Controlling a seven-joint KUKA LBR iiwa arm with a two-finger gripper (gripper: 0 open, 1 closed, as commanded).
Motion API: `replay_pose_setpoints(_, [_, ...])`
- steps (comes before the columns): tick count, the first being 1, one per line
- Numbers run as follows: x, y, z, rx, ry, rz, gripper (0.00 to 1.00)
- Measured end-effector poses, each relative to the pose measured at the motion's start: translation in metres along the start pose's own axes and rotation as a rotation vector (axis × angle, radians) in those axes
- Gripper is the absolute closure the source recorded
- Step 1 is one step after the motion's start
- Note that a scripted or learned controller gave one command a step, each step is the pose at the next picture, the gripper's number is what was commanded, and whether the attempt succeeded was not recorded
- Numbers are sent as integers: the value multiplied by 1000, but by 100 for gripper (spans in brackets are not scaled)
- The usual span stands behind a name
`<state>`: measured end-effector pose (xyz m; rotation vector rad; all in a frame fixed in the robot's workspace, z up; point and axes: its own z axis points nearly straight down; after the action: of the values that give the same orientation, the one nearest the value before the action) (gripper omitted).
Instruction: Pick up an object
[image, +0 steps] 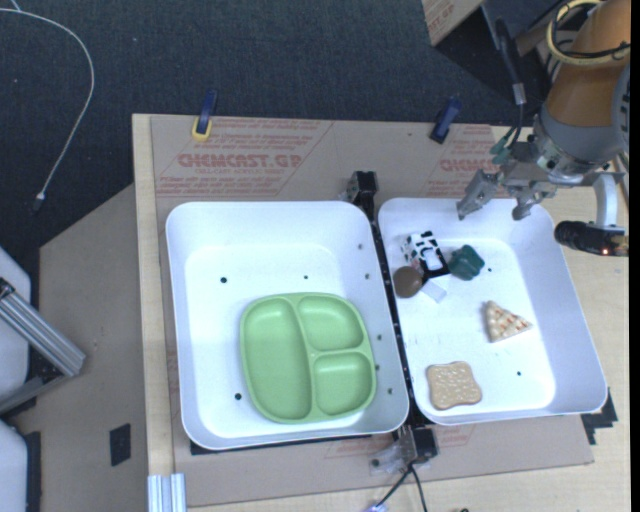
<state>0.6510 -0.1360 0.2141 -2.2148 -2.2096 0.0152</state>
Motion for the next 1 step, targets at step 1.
replay_pose_setpoints(1, [0, 3, -9, -15, -2, -3, 0])
